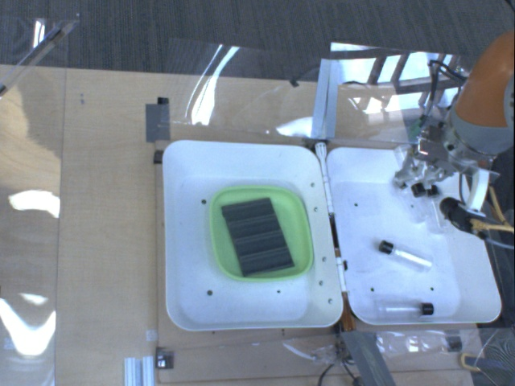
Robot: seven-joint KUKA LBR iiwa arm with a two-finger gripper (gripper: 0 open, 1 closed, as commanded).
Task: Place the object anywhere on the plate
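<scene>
two shallow white bins sit side by side on a pale wooden bench [96, 215]. the left bin [185, 296] holds a lime-green square plate [221, 215] with rounded corners, set near the bin's middle. a dark grey ribbed block [256, 236] lies flat on the plate, turned a little off the plate's edges, and it covers most of the plate's floor.

the right bin [362, 175] holds two small clear tubes with black caps. one capped tube [404, 254] lies at a slant near the bin's middle, its cap toward the left. the other capped tube [406, 306] lies almost level close to the bin's near wall, its cap toward the right. the two tubes are apart from each other and both rest on the bin floor.

the arm comes in from the right, its orange band [492, 83] showing above the grey wrist. the gripper [420, 185] hangs over the far right part of the right bin, well apart from the plate and above and to the right of the slanted tube. its tips are small and dark against the clutter of cables, so i cannot tell how far apart they stand, and nothing can be made out between them. a clear plastic sheet with bright glare stands behind the bins.
</scene>
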